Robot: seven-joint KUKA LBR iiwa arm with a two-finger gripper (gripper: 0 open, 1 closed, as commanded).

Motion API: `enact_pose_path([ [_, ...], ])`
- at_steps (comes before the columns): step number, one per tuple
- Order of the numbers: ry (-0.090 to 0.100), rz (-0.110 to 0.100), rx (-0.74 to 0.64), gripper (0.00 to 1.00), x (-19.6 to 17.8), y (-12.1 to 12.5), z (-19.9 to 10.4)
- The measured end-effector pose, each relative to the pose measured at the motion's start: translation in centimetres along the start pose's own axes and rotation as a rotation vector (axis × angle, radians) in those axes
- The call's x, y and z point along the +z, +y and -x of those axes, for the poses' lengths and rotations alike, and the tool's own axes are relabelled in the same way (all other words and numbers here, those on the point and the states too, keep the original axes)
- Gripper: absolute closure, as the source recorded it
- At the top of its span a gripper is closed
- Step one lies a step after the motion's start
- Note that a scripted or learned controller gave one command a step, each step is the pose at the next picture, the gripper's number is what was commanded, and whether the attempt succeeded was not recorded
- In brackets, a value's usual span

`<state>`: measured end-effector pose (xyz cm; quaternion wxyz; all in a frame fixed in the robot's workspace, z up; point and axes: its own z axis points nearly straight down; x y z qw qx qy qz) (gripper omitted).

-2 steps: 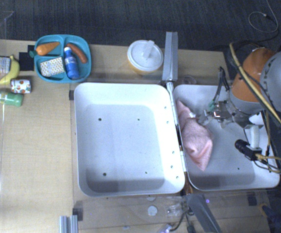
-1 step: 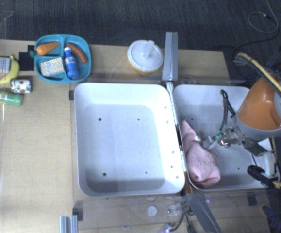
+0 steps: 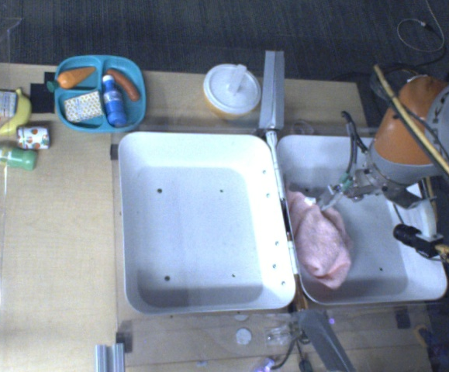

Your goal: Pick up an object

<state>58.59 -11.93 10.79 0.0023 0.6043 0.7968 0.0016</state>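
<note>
A crumpled pink cloth (image 3: 319,241) lies in the right bin (image 3: 410,277), against its left wall. My gripper (image 3: 331,196) reaches in from the right and sits low, just above the cloth's upper end. Its fingertips look close to or touching the top of the cloth, and I cannot tell whether any fabric lies between them. The grey arm with its orange band (image 3: 410,134) rises behind it at the right.
The left bin (image 3: 201,223) sits beside the right one, a metal divider bar (image 3: 271,91) behind them. A blue tray of toy food (image 3: 100,93), a white lidded cup (image 3: 233,89), a banana (image 3: 16,113), a can (image 3: 33,137) and a green bottle (image 3: 7,156) stand on the bench.
</note>
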Motion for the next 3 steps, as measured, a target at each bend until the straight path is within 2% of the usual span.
enact_pose_path([
  [1, -0.005, 0.009, -0.092, 0.0, 1.7, -1.3, -3.3],
  [2, -0.006, 0.011, -0.05, 0.0, 1.6, -6.9, -3.6],
  [3, -0.01, 0.02, -0.05, 1.0, 0.4, -6.6, -3.6],
])
